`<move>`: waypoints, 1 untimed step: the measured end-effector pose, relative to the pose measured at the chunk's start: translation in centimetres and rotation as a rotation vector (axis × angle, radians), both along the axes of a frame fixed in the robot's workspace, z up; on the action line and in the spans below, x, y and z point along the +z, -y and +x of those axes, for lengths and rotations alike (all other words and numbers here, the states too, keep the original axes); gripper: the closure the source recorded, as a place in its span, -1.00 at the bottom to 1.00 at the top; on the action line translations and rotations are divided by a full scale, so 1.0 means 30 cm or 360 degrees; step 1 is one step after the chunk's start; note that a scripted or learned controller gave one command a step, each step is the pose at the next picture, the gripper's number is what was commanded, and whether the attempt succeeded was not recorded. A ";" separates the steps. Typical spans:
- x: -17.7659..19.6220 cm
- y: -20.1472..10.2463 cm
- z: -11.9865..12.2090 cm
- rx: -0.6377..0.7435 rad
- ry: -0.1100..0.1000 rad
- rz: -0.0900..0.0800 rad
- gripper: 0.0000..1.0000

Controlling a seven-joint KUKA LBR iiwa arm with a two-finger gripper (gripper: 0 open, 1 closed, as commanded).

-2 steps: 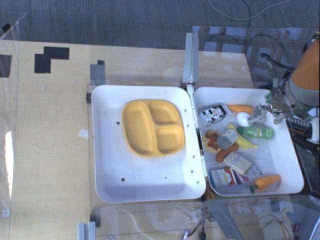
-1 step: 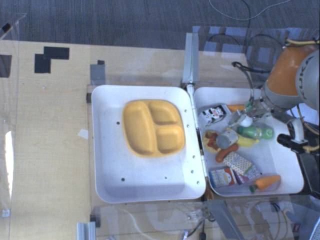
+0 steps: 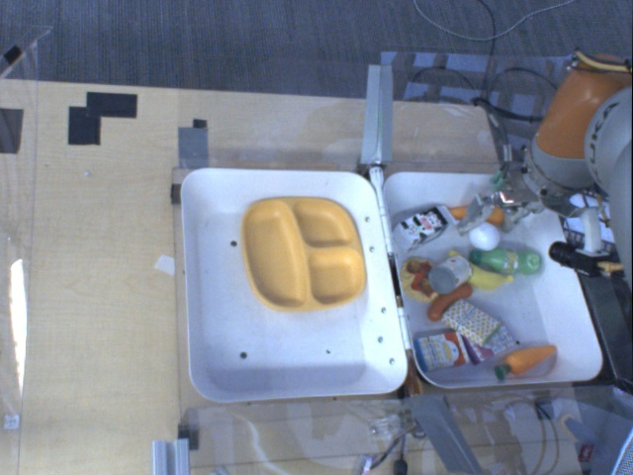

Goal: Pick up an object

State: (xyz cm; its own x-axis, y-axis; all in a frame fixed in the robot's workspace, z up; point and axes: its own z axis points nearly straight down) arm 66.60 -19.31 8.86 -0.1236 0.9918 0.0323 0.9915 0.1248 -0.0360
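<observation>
Hovering over the right bin (image 3: 584, 364), gripper (image 3: 492, 209) sits just above white ball (image 3: 485, 237); can't tell grip state. Drop straight, centred, avoid green bottle (image 3: 506, 260).

Printing on the small cartons (image 3: 450, 349) is too blurred to read.

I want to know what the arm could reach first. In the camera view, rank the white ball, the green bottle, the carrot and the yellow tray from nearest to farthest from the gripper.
From the gripper, at the right bin's far side:
1. White ball, just beneath it.
2. Green bottle, right bin's middle.
3. Carrot, right bin's near corner.
4. Yellow tray, in the left bin.
</observation>
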 end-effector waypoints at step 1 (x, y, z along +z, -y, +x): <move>0.024 0.015 0.001 0.0007 0.0007 -0.0023 1.00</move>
